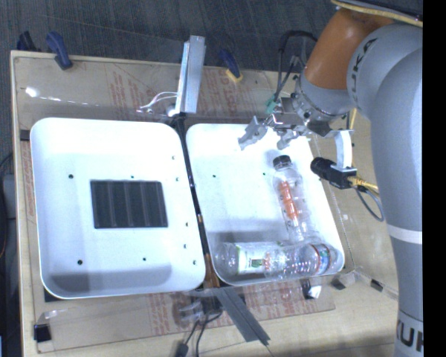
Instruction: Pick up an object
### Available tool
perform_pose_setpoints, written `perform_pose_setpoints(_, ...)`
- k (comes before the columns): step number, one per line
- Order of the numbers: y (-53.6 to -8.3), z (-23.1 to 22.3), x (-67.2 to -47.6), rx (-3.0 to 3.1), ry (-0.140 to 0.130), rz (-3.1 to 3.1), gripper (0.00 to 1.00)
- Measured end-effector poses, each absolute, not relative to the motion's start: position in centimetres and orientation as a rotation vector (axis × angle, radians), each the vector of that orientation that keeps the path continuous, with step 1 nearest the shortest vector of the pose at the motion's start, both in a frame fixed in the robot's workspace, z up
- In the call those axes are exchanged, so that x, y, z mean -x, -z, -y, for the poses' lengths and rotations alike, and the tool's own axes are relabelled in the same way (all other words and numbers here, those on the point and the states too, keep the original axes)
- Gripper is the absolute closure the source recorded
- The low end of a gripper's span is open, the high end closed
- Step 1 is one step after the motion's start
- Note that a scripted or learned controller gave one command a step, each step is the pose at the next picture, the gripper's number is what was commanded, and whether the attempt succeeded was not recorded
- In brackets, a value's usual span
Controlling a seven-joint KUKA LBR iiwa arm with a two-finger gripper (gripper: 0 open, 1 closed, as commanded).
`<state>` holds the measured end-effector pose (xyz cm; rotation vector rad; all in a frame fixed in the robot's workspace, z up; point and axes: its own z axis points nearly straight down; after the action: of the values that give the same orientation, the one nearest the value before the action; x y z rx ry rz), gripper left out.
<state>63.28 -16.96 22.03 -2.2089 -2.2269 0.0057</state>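
Camera view, wooden bench [30,88], dark carpet [134,6]

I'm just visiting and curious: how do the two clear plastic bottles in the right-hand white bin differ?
The slim clear plastic bottle with the black cap and orange insides lies along the bin's right side, pointing away from the camera; the wider clear plastic bottle with the green-and-white label lies crosswise along the near wall. The slim one looks narrower. Both are transparent, lie on their sides, and sit in the right white bin.
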Motion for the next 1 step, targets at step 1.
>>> perform_pose_setpoints(1,-25.44,17.02,-65.61,2.105,-0.002,2.33,0.0)
